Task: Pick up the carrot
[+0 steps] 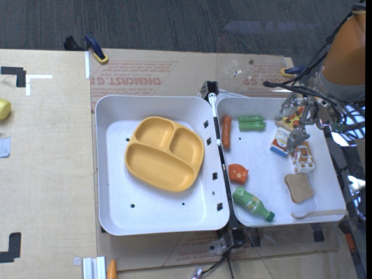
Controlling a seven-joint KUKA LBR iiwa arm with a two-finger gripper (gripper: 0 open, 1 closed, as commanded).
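Jaws (297, 133) state unclear, over right bin (325, 208); carrot (226, 132) well apart.

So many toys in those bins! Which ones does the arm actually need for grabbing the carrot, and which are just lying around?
Needed:
carrot, by the right bin's left wall
gripper, over that bin's right half

Lying about:
yellow divided plate in the left bin
green bottle
green pepper
red tomato-like toy
bread slice
small cartons
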